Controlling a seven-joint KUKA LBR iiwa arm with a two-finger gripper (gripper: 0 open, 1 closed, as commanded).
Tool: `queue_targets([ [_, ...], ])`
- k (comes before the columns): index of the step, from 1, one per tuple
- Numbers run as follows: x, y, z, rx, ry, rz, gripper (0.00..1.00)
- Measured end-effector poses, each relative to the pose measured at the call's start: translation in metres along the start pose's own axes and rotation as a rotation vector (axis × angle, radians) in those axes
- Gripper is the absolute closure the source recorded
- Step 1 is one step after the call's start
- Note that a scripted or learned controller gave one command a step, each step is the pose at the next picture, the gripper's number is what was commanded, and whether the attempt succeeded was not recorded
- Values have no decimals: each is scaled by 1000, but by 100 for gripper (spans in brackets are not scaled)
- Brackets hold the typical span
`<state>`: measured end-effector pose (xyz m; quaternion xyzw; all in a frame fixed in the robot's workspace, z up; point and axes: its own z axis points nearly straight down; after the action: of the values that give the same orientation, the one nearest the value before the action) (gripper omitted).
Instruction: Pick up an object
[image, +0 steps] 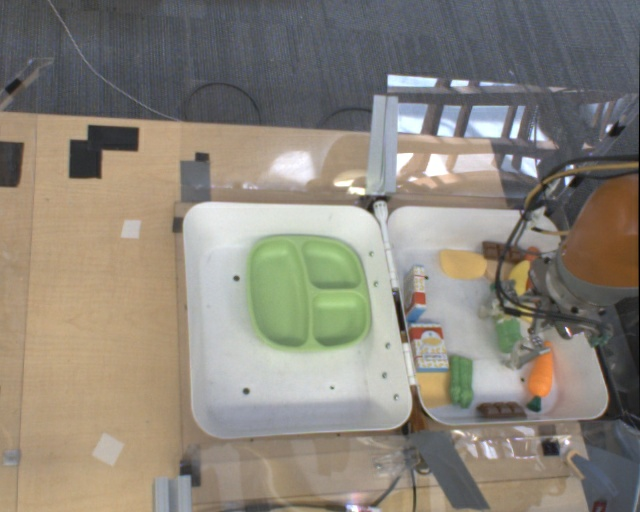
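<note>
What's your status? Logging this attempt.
Claw low in right bin, grip unconfirmed. Green block beside it. Toy carrot, cables crowd close.

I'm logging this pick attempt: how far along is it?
Done: the arm has reached over the right bin. In hand: the hand sits low among the toys, by the carrot and a green piece; no grasp is visible. Left: gripping one and lifting it.
</note>
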<state>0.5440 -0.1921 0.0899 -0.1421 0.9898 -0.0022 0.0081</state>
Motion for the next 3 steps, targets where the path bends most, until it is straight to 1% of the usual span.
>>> queue_targets([
  [1, 7, 10, -1, 2, -1, -15, 0],
  [2, 17, 53, -2, 2, -2, 43, 0],
  [3, -29, 4, 1, 0, 0, -366, 0],
])
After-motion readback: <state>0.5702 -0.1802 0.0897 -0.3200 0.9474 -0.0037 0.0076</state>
